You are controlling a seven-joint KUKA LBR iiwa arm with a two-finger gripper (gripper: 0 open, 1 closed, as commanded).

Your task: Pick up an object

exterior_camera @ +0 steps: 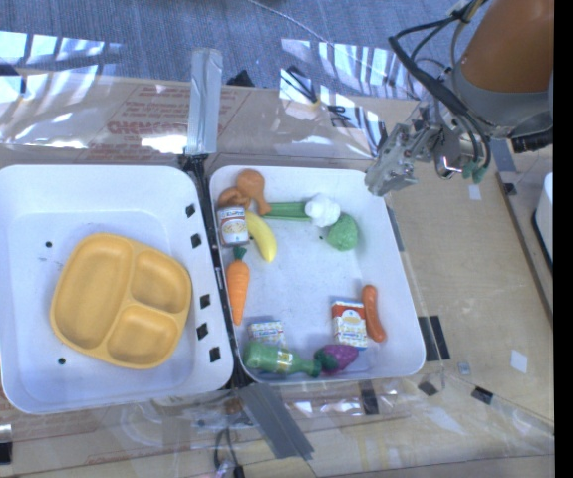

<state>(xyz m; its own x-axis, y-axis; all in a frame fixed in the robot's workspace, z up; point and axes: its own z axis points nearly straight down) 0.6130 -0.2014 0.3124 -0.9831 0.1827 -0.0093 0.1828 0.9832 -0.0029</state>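
Pincer point(390, 172) hangs over the upper right corner of the right bin point(406, 297), above the rim, tilted down and toward the left; can't tell how far open it is, too blurred and small; nothing seen between its tips, so call it empty

Nearest candidates: green leafy toy point(342, 232) and white knob toy point(322, 209), touching each other, just inside the bin below-left of the pincer. Further out: banana point(261, 237), small can point(233, 225), brown figure point(249, 186) bunched along the left wall; carrot point(237, 289) below them; sausage point(371, 313) and red carton point(349, 323) side by side near the right wall; purple piece point(336, 358), green bottle point(271, 359) and a small box point(266, 332) along the bottom wall

Left bin point(17, 217) holds a yellow divided plate point(119, 300), not relevant to a pick

Risks, judged: pincer sits right over the corner, so a straight descent could hit the rim or wall instead of a toy. Green and white toys touch, so a close may catch both or push one away. Rounded toys may squirt out. Wall-hugging items leave little room for a tip

Arm pose: grey arm with orange band point(510, 28) enters from upper right over the counter point(465, 297), wrist bent down, cables looped around it, well clear of all items
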